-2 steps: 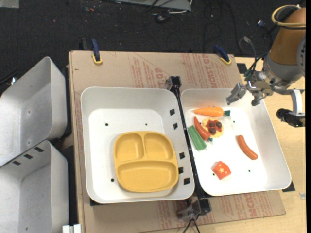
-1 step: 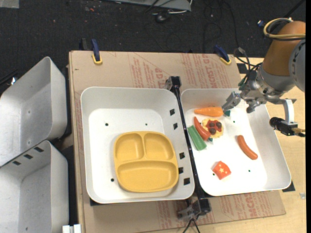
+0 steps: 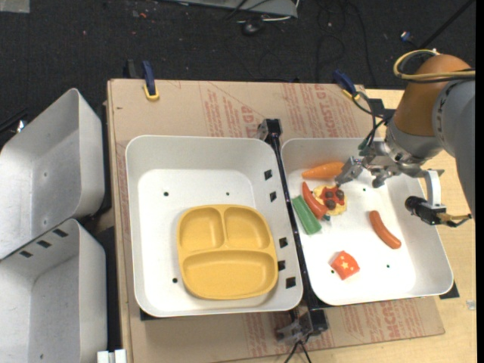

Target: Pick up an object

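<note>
Light is even and fairly bright over the tabletop (image 3: 204, 104), seemingly from overhead. The two white bins (image 3: 144, 165) read clean and pale without blown-out glare. Shadows are soft and short, hugging the yellow plate (image 3: 227, 252) and the bin walls. The floor (image 3: 68, 44) behind falls off into near black. Focus is slightly soft throughout; the small food items (image 3: 331, 197) look grainy, perhaps from compression.
</note>
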Motion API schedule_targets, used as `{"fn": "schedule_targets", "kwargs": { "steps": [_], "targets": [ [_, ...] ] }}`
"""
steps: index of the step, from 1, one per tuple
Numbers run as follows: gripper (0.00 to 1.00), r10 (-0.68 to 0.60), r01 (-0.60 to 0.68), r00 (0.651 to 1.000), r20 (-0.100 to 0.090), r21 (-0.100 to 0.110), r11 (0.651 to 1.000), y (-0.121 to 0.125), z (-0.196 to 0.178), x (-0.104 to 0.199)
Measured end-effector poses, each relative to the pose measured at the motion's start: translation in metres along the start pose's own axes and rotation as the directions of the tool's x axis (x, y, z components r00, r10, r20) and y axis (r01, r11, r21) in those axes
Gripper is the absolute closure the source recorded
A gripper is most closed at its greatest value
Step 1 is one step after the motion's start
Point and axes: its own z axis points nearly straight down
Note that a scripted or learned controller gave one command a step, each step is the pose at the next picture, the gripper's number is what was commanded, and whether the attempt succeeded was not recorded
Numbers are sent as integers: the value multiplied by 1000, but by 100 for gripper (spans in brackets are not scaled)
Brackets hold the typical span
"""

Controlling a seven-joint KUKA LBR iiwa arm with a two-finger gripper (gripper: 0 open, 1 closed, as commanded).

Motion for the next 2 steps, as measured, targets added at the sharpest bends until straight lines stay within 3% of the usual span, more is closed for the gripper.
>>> {"fn": "schedule_targets", "kwargs": {
  "steps": [1, 2],
  "targets": [
    [100, -1, 1, 1000, 2, -7, 1000, 2, -14, 0],
    [100, -2, 2, 1000, 3, -11, 1000, 7, -60, -6]
  ]
}}
